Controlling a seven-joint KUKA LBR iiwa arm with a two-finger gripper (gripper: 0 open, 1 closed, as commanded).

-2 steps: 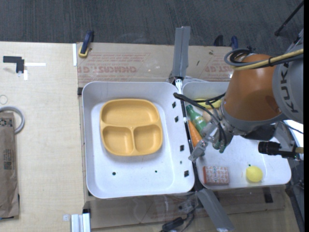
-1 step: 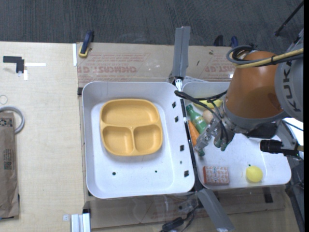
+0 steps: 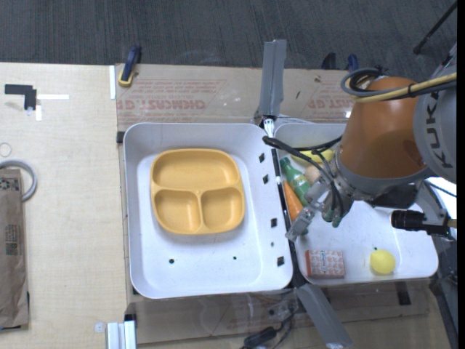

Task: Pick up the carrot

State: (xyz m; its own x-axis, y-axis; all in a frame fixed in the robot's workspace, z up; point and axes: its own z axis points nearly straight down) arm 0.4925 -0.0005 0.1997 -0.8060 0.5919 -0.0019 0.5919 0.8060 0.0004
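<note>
The arm (image 3: pixel 381 133) reaches in over the right bin (image 3: pixel 407 267), its orange band covering much of that bin's upper half. The jaws (image 3: pixel 309 213) hang low at the bin's left wall, pointing down and to the left; one grey finger (image 3: pixel 298 225) shows near the wall, but whether the jaws are parted or closed I cannot tell from this angle, and nothing can be seen between them. The carrot (image 3: pixel 292 195) lies along the left wall of the right bin, just above and beside the jaws, perhaps touching them. A green item (image 3: pixel 293 171) lies just above the carrot, with something yellow (image 3: pixel 320 155) behind it, partly hidden by the arm. Toward the bin's near edge sit a small red-and-white box (image 3: pixel 325 263) and, well apart to its right, a lemon (image 3: pixel 383 262). The left bin (image 3: pixel 145 267) holds a yellow divided tray (image 3: pixel 197 191). A brown bag (image 3: pixel 13 253) lies at the far left of the bench (image 3: pixel 65 195).
</note>
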